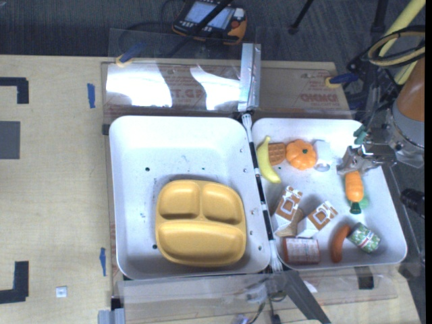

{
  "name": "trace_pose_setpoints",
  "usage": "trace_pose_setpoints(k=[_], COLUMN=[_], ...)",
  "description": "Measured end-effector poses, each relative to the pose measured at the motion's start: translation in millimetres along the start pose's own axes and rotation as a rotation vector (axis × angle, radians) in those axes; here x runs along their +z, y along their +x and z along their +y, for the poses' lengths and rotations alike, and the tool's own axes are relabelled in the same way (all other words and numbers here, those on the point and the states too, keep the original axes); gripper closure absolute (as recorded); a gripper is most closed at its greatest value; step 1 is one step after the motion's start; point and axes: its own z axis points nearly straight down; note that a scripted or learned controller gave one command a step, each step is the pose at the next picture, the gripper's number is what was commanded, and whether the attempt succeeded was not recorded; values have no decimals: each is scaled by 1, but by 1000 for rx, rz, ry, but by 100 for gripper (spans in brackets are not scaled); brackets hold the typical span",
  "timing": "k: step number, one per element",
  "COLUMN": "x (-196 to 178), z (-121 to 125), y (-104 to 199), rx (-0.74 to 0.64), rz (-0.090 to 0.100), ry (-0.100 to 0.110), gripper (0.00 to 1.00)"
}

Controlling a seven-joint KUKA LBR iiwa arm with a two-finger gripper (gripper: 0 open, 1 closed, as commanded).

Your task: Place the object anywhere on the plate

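Note:
A yellow plate [200, 221] with three compartments lies in the left bin [128, 154] and has nothing on it. My gripper [358, 157] hangs over the right side of the right bin [395, 211], reaching in from the right. Just below it lies an orange toy carrot [354, 186], its green top pointing toward the front. The carrot's upper end sits right at the gripper's tip; whether they touch is unclear.
The right bin also holds a banana [266, 162], a waffle piece [277, 153], a small pumpkin [301, 154], two little cartons [289, 204] [322, 215], a can [301, 250], a red sausage [339, 241] and a green tin [364, 238].

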Motion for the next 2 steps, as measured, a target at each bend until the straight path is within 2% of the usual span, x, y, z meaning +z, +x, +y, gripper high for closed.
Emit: trace_pose_setpoints(k=[1, 2], x=[20, 64], z=[11, 46], y=[81, 49], rx=[-9, -64], rz=[3, 3], ry=[5, 3], gripper=[100, 100])
